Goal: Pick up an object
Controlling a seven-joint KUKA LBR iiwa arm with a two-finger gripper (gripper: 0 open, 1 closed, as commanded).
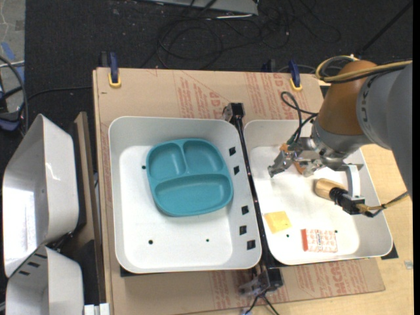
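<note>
At the far left, off the bench, stood two white tubs (41, 176), tilted and overlapping. The bench top was a brown board (170, 90), with a clamp (115, 76) gripping its far edge on the left and a second clamp (294, 79) further right.

The left bin (128, 241) held one thing, a teal plate (190, 179) with three compartments. It lay flat in the middle of the bin floor, slightly toward the far side, clear of all four walls. Several small black squares (244, 209) ran down the sloped wall of that bin next to its neighbour.

The right bin (374, 238) touched the left one along a dark seam. The gripper (281, 165) hung low over the far left part of this bin, its grey tip pointing down and leftward toward bare white floor. Whether it was spread or closed could not be told from this slanted view, and nothing could be made out as pinched in it or touching it.

Nearer the camera, a yellow square (276, 222) lay flat on the floor close to the bin's left wall, well apart from the gripper. Just right of it, in the near part of the bin, lay a white card (319, 240) with red print. The two were near each other but not touching.

The arm (377, 107), grey with its orange band, came in over the bin's far right corner.
</note>
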